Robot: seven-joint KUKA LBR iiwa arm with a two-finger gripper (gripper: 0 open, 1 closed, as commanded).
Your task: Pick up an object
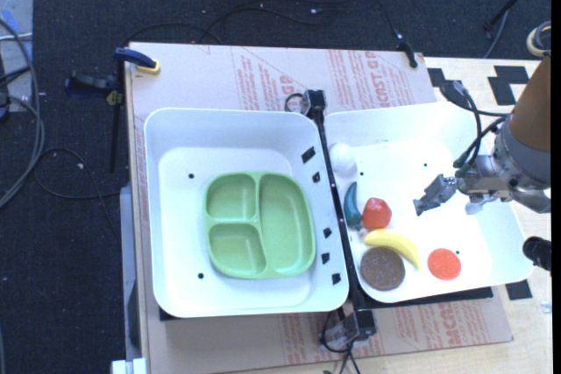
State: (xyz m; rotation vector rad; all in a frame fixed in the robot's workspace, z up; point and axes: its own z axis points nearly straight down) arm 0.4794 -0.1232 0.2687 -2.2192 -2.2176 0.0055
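The bench [263, 70] carries the left bin [166, 188], with a green divided plate [259, 223] lying flat in it, three compartments up. The right bin [412, 144] touches it along a shared black-clipped edge. The arm [526, 144] comes in from the right, cut off by the picture's edge, orange band showing above the grey wrist.

The gripper [429, 197] hangs over the middle of the right bin with nothing visible between its fingers; they are dark and foreshortened, and I cannot tell whether they are spread or closed.

The objects sit in the bin's near-left part. A banana [394, 245] lies with its long axis running from upper left to lower right (the lower-right tip curls down). Just below it, touching or nearly so, is a brown disc [383, 268]. A red-orange round object [444, 263] sits right of the banana. A red object [377, 211] lies just above the banana, beside a teal, elongated thing [352, 204] pressed against the left wall, partly hidden, its long axis along that wall. A small white object [342, 158] is hard to separate from the white bin.
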